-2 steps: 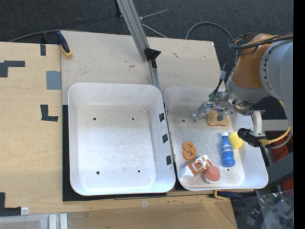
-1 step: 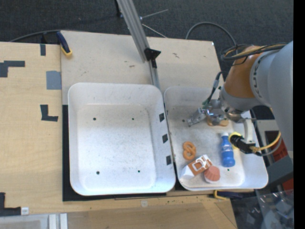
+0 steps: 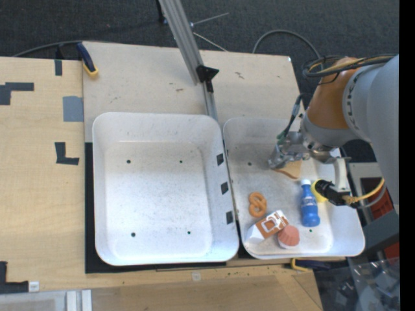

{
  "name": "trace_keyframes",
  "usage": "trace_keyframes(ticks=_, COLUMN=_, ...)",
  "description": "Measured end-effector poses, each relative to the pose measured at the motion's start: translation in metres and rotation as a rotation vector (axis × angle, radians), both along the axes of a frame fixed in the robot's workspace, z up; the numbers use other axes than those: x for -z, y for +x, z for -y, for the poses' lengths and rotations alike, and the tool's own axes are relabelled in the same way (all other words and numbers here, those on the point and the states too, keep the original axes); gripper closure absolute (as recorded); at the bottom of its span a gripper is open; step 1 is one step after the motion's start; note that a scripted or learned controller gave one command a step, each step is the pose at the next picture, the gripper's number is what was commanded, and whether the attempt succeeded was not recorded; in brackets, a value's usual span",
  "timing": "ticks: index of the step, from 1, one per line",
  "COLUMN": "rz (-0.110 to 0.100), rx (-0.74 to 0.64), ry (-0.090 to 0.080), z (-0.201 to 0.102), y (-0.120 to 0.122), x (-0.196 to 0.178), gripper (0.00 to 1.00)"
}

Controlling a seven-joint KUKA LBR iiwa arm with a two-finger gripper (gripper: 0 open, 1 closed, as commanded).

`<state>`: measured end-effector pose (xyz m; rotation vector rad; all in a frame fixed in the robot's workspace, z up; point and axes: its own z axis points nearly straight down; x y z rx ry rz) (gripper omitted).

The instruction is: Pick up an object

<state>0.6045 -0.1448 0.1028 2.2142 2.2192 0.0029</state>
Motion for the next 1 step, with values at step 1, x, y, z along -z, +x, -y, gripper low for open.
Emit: trace_keyframes(ticks=1, rz=-0.001, rx=0.0, ry=0.003, z=-0.0087, y=0.0017, x=-0.0598, gripper=1.0)
